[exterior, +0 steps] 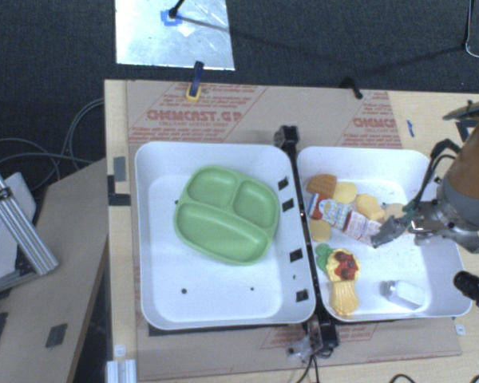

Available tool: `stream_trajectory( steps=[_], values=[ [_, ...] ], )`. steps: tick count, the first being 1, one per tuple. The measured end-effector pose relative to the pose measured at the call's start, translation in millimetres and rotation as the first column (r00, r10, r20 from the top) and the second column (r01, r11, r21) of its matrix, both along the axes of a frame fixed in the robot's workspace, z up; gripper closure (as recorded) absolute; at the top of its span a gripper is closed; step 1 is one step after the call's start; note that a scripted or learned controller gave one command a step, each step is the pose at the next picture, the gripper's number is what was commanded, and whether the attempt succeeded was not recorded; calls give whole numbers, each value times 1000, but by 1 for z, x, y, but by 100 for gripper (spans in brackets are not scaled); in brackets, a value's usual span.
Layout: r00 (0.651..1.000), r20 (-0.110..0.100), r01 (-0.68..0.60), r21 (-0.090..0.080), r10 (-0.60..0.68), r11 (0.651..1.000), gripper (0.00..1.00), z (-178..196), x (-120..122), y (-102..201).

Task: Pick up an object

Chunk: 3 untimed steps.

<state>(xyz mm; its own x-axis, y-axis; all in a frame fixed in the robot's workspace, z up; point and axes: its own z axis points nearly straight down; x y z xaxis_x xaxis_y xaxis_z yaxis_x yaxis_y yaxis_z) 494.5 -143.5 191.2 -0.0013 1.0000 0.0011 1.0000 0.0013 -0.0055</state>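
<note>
The right bin point(415, 166) holds several toy foods. A brown bun point(321, 184) and yellow pieces point(370, 206) lie at its back left. A red and white packet point(343, 216) lies slanted in the middle. In front of it are a green and red piece point(341, 263) and a yellow corn-like piece point(345, 298). A pale silver object point(403, 294) rests near the front right. My gripper point(385, 233) hangs low over the bin's middle, just right of the packet's end and beside a yellow piece. I see nothing clearly held in it.
The left bin point(168, 294) carries a green divided plate point(226, 214). A black divider with clips point(299, 214) runs between the two bins. The grey arm body point(467, 190) fills the right bin's right side. A cardboard sheet point(247, 110) lies under both bins.
</note>
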Motion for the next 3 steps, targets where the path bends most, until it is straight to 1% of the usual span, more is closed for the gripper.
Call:
stream_trajectory(
  steps=[1,2,3],
  values=[
    [1000,7,-1,-1,1,1000,0,3,2,0],
    [1000,2,1,0,-1,1000,0,-49,0,-10],
    [1000,4,1,0,-1,1000,0,-101,0,-10]
  ],
)
